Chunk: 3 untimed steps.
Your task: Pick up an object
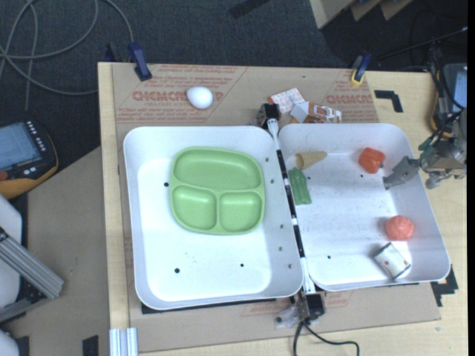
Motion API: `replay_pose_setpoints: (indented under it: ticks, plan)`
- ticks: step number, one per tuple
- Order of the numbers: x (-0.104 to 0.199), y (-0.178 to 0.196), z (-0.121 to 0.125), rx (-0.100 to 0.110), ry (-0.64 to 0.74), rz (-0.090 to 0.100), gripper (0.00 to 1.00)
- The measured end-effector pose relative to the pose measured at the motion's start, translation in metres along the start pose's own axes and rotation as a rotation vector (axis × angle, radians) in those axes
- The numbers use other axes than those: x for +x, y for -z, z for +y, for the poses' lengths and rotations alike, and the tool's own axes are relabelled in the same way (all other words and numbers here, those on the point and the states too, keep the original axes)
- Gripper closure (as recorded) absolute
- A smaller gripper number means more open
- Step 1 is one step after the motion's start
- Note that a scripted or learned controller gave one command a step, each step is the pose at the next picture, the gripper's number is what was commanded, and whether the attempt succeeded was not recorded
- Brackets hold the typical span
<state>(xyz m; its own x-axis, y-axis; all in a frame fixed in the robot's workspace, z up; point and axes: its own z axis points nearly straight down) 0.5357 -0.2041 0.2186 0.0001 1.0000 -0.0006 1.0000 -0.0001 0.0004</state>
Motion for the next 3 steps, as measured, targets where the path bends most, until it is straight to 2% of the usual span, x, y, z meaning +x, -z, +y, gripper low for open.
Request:
replay_pose_setpoints:
  ticks: [1,2,3]
  plan:
    - [-0.007,-0.058,0.097,0.0,0.002,0.0,0.0]
    - [0.008,-0.134,0.131,0.0,0.002,0.0,0.0]
    - [0.008,-0.123,0.132,-0.005,0.003,-0.004,1.0]
